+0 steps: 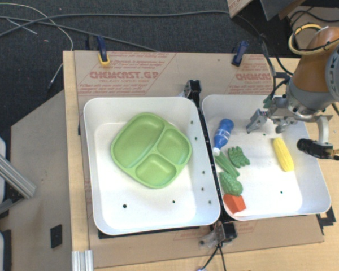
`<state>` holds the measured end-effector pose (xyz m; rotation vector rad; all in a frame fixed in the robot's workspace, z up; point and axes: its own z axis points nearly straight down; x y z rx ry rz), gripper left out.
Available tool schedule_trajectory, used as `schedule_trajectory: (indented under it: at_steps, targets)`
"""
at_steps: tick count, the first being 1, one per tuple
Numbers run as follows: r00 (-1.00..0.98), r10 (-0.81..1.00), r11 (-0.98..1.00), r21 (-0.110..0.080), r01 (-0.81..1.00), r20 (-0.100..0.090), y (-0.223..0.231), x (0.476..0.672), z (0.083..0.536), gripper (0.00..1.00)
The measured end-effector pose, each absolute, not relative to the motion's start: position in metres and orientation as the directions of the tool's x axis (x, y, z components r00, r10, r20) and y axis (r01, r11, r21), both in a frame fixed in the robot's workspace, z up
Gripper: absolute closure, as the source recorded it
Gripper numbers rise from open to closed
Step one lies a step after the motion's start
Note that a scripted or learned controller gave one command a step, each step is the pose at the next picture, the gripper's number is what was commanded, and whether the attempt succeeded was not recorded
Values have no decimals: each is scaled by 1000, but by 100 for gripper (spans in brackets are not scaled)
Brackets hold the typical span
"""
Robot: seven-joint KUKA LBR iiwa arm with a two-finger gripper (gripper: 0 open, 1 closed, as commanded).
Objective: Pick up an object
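In the right bin (pixel 305 205), bare floor lies open between the yellow corn (pixel 283 154) and the green toys (pixel 231 165), and along the near right corner. The blue bottle (pixel 222 134), green toys and orange block (pixel 234 202) crowd its left wall. In the left bin (pixel 96 151), the green divided plate (pixel 151 149) fills the middle, leaving a free margin.

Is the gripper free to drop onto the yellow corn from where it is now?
Probably yes: the corn lies alone on bare bin floor, just below the gripper in this view, with nothing over it.
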<state>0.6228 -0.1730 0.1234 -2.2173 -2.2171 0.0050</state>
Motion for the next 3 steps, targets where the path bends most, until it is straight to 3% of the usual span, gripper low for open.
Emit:
schedule_trajectory:
  at_steps: [1, 3]
  targets:
    - [-1, 1000, 1, 2, 1000, 0, -173, 625, 138, 100]
    - [-1, 1000, 1, 8, 1000, -3, -173, 629, 249, 100]
